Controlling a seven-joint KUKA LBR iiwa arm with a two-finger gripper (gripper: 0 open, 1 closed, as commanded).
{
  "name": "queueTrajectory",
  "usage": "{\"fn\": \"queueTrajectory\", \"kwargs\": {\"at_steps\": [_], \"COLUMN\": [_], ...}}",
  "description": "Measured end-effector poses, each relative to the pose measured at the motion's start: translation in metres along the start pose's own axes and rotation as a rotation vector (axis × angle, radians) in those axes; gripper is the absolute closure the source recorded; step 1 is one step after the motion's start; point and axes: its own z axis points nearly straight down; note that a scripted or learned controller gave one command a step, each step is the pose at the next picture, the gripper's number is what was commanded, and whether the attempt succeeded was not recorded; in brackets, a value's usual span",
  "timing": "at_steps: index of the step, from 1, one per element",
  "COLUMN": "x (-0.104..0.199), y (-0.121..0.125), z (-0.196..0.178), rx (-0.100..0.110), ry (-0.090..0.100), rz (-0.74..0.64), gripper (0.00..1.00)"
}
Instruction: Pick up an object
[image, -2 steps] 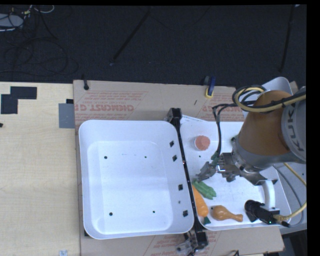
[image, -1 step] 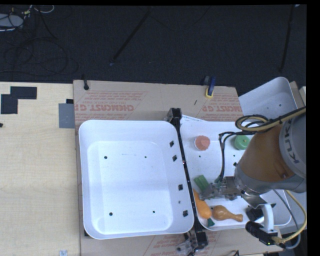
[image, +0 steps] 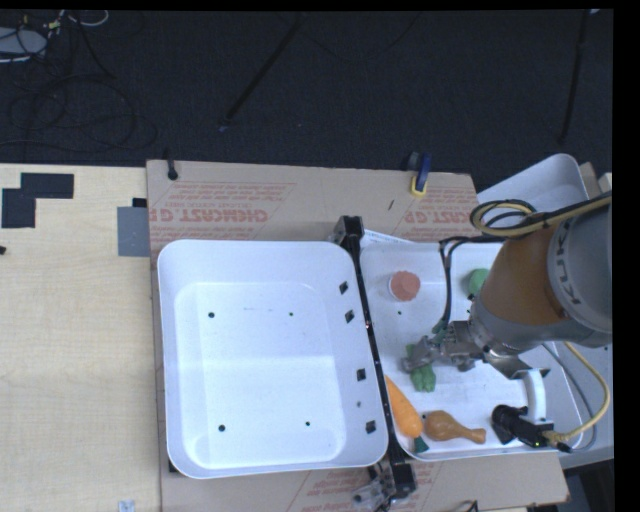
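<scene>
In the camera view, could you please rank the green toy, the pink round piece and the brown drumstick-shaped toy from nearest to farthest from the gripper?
From the gripper:
1. Green toy, just below the fingertips.
2. Pink round piece, above, toward the bin's far end.
3. Brown drumstick-shaped toy, below, near the front edge.

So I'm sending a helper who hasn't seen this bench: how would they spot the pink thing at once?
Start at the right bin, the one the arm reaches into. The pink disc lies near its far left corner, close to the divider between the bins and apart from the rest. It is round, flat and pinkish-red, while the carrot, green piece and drumstick cluster nearer.
</scene>
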Motion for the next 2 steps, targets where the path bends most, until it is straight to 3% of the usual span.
{"fn": "queueTrajectory", "kwargs": {"at_steps": [1,2], "x": [-0.001,0.113], "y": [-0.002,-0.025], "z": [-0.011,-0.105], "rx": [0.003,-0.004], "ry": [0.002,0.007], "rz": [0.009,-0.009], "gripper": [1.0,1.0]}}
